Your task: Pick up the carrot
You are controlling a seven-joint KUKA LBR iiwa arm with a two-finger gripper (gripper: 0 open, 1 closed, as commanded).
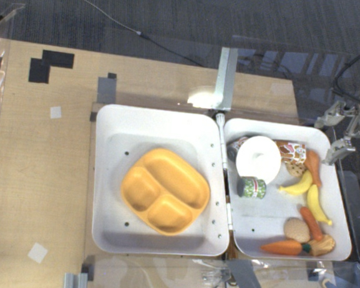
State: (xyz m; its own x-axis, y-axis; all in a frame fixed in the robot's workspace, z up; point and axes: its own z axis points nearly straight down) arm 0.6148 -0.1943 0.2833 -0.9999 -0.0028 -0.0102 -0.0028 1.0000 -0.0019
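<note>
1. Gripper (343, 137): hanging at the upper right corner of the right bin (346, 231), just outside its rim, nothing visibly in it. Spread or pressed together: cannot tell from this slant.
2. Nearest things below it: an orange carrot-like piece (314, 166) against the far wall, then two bananas (318, 204).
3. Carrot (282, 247): lying flat at the near edge of the same bin, green end touching a small brown item (323, 245), just below a round tan piece (297, 229). Well apart from the gripper.
4. Second orange piece (311, 223): slanted between bananas and carrot.
5. Likely risks: closing on one of the orange lookalikes instead; nudging the tan piece or brown item during descent; slipping off a tapered body lying close to the bin wall, with little room on that side.
6. Left bin (97, 177) with yellow divided plate (165, 190): not involved.
</note>
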